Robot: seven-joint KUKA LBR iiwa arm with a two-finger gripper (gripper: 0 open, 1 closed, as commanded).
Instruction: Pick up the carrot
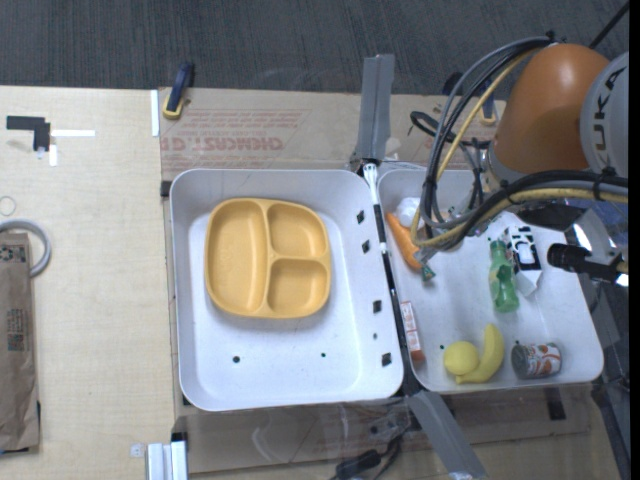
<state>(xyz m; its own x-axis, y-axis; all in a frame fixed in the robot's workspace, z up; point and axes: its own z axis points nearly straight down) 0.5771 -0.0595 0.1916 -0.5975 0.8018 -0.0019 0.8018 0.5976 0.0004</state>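
The gripper (520, 251) sits in the right part of the frame, low over the right bin (575, 363), its dark and white body partly hidden under a bundle of black and yellow cables (470, 213); whether it is open or closed cannot be told from this angle. Above it, in the upper right corner, the arm's orange band (545, 103) bulges large against the grey casing.

The carrot (403, 241) lies in the upper left part of the right bin, close to the bin's left wall, slanting from upper left to lower right with its greenish stem end toward the lower right. It is apart from the gripper, to the left of it, and some of the cables pass just beside it. A small white object (408, 210) rests just above the carrot.

Also in the right bin: a green bottle (503, 278) just left of the gripper, a yellow banana (488, 356) and a yellow lemon (460, 358) touching each other near the lower edge, and a small can (537, 360) lying to their right.

The left bin (200, 358) holds a yellow divided plate (268, 258) in its upper half. On the worktop (90, 268) at far left lies a brown paper bag (18, 338).
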